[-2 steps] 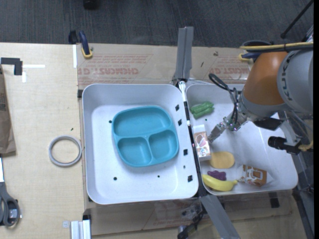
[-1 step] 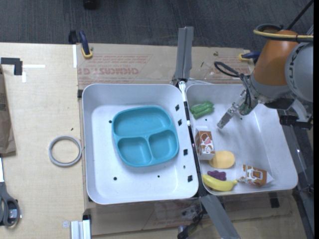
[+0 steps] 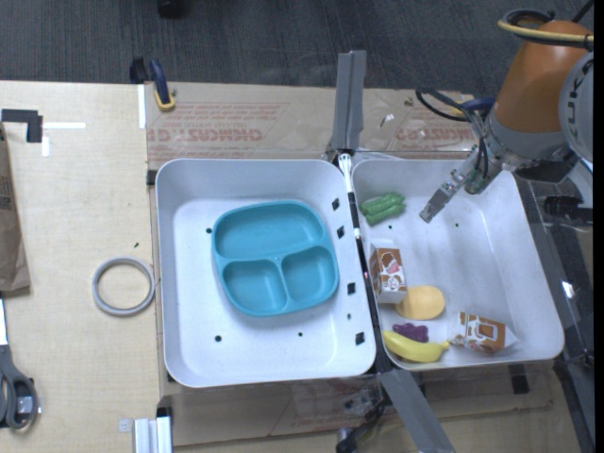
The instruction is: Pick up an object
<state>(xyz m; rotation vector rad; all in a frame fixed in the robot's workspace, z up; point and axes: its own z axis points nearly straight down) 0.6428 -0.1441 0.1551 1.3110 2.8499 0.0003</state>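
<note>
The arm is reaching in from the right, its end effector [image 3: 436, 204] hanging over the right bin [image 3: 528, 253] — apparently nothing between its fingers, though whether they are parted or closed I cannot tell. Below it a green object [image 3: 382, 207] is lying by the divider. A carton [image 3: 388, 272], lemon [image 3: 422, 302], grapes [image 3: 411, 331], banana [image 3: 415, 347] and packet [image 3: 481, 332] are sitting nearer the front. A blue tray [image 3: 275, 258] is resting in the left bin [image 3: 179, 281] — a ring [image 3: 124, 285] is lying on the worktop [image 3: 66, 215].
</note>
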